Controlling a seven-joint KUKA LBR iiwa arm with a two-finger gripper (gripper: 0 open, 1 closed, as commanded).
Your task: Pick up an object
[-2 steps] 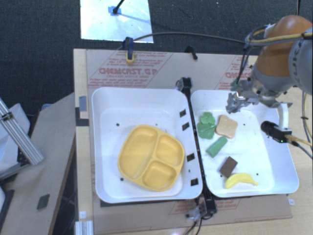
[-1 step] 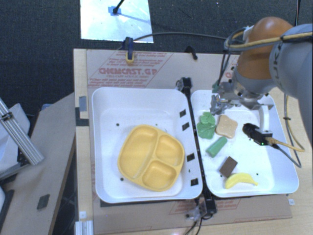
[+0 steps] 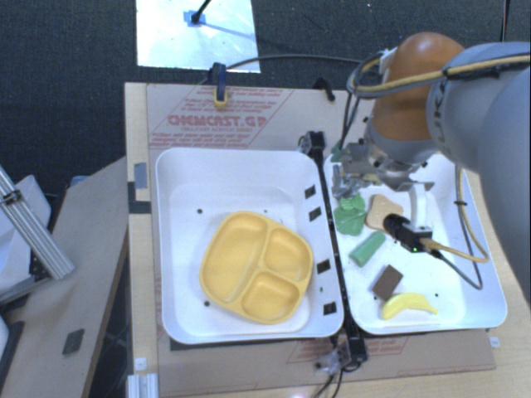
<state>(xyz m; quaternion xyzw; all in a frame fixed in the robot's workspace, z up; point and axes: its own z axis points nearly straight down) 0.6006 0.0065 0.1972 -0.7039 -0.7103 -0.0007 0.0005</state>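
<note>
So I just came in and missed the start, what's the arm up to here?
The grey arm reaches in from the right over the right bin, its gripper low at that bin's far left end, just above a green leafy piece. Whether it holds anything can't be told. A tan slice, green block, brown block and banana lie loose there. The left bin holds a yellow divided tray.

"CHEMCAST GP" red print on brown sheet (image 3: 217,118).

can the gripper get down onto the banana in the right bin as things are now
Probably yes. The banana lies alone near the right bin's front edge, apart from the brown block, with nothing over it; the gripper is at the bin's far side.
</note>
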